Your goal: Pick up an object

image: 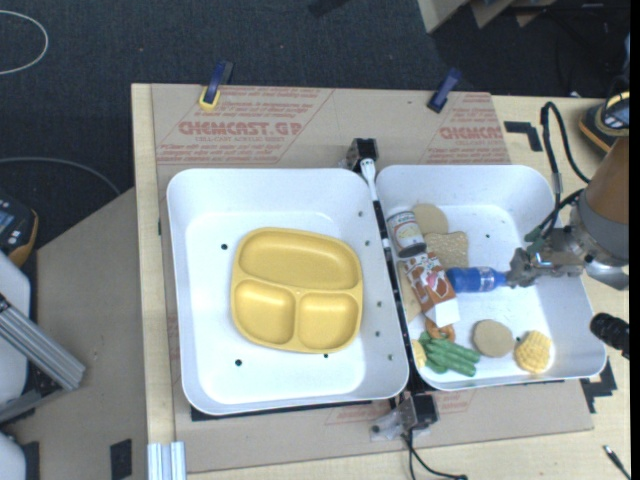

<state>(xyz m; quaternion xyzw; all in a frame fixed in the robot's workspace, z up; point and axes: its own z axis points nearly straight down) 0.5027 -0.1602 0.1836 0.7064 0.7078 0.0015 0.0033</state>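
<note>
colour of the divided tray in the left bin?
Yellow: the tray is plain, with three compartments; it shows in the camera view.

A yellow divided tray (pixel 296 290) lies in the left bin (pixel 190 268). At right, the gripper (pixel 522 271) meets a blue bottle (pixel 475 280) in the right bin (pixel 500 183), among toy foods.

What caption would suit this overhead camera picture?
Gripper at a blue bottle in the right bin; a yellow tray lies in the left bin.
</note>
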